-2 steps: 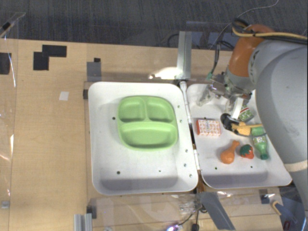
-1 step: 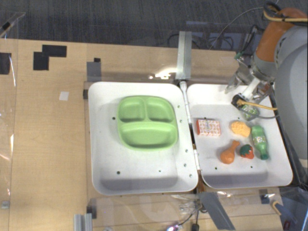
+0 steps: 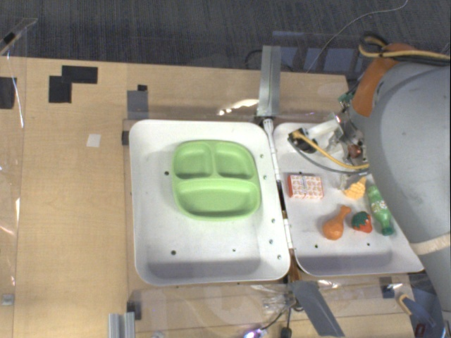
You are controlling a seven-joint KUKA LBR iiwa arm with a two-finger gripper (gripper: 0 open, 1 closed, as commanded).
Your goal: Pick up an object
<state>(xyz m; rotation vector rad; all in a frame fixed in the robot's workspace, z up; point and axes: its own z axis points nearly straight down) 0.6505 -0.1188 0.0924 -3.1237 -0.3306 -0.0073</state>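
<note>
Leaving open white floor at six o'clock of the right shallow white bin. Crowding its three o'clock edge: yellow corn piece, green plastic bottle, orange drumstick toy, patterned small box. Hovering at twelve o'clock, two-finger gripper, opening impossible to tell.

Left bin lay wide open around the green divided plate. Right bin was crowded: arm and cables blocked its far right; near-left floor stayed clear.
</note>
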